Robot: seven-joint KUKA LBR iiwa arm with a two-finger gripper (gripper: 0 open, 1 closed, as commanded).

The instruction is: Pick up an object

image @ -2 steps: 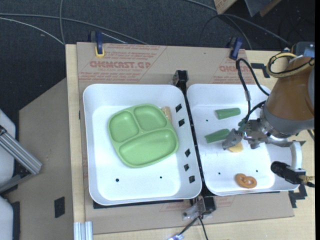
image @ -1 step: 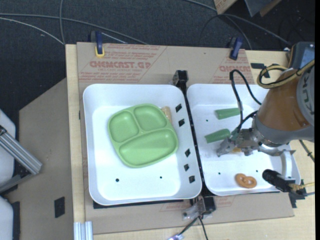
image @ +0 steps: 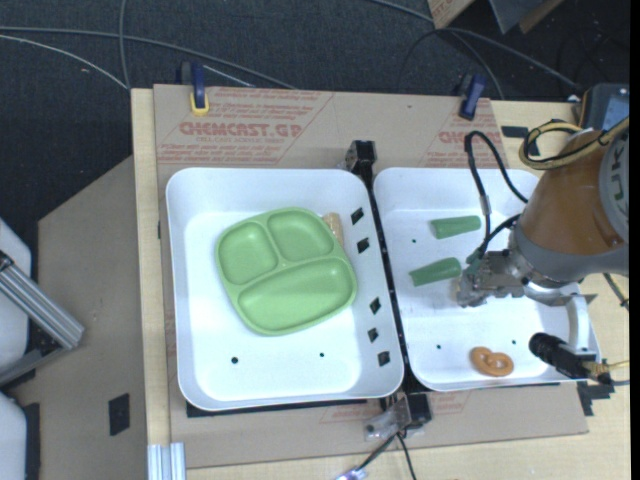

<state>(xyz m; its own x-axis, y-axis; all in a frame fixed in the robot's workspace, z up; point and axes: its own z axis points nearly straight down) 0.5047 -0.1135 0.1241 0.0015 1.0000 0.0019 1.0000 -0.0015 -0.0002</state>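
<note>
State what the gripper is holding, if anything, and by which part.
Cannot be told. The gripper sits low in the right bin, just right of the nearer green block, but nothing is visibly between its fingers.

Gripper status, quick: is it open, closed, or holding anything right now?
Gripper: cannot be told; it sits low in the right bin, right beside the nearer green block, with nothing visibly between its fingers.

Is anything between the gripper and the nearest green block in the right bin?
Nothing visible. The gripper sits just right of the lower green block, with bare bin floor between them. The upper green block and pretzel lie off that line.
</note>
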